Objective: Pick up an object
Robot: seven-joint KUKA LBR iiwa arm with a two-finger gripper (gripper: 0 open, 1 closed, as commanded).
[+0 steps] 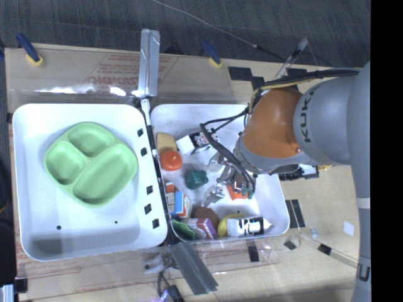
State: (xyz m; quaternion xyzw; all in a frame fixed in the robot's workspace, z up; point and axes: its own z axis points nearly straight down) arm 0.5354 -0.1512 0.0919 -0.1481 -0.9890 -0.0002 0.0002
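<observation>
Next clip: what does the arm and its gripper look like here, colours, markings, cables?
The arm is a thick, rounded grey body with dark KUKA lettering on its side. A glossy orange band wraps it above the wrist. Black cables loop from the band toward the wrist. The gripper is a small cluster of silvery metal parts, too cluttered to make out in detail.

Bench (75,68) bears left bin (31,168), right bin (277,200).
</observation>
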